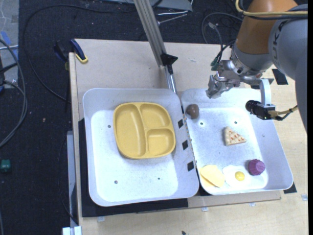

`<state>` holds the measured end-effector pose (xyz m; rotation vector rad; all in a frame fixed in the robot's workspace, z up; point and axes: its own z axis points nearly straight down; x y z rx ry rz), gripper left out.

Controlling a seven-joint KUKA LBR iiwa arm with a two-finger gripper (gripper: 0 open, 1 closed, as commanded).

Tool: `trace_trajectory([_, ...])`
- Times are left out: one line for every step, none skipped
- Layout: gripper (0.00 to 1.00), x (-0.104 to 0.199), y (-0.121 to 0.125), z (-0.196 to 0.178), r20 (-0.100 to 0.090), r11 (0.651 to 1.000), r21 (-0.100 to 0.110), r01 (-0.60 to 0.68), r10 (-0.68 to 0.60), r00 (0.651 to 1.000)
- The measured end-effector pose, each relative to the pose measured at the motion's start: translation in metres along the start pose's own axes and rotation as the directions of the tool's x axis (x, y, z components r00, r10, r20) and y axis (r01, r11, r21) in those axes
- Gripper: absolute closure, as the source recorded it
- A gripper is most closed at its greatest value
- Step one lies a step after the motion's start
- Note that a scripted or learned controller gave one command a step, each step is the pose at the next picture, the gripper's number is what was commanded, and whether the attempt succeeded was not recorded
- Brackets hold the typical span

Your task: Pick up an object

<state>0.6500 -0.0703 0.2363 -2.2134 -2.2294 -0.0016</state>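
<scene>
My gripper (215, 91) hangs over the far edge of the right bin (274, 146), above and to the right of a small brown round object (192, 111). Nothing shows between its fingers. In the same bin lie a toy pizza slice (234, 136), a purple cup-shaped piece (256, 167), a fried egg (236, 175) and a yellow flat slice (212, 176) along the near side. The left bin (98, 180) holds a yellow divided plate (144, 129).
A slanted metal pole (152, 26) rises behind the bins, ending in a black clamp (168, 60) near the bins' divide. Black clips (185, 143) sit along the seam between bins. A black cable fitting (259, 109) hangs from the arm over the right bin.
</scene>
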Motion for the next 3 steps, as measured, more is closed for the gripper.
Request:
trace_trajectory([1.0,0.052,-0.001,-0.009,0.0,1.0,-0.001,0.0,0.0,1.0])
trace_trajectory([1.0,0.104,-0.003,0.006,0.0,1.0,0.002,-0.001,0.001,1.0])
trace_trajectory([1.0,0.157,-0.004,0.013,0.0,1.0,0.002,0.0,0.0,1.0])
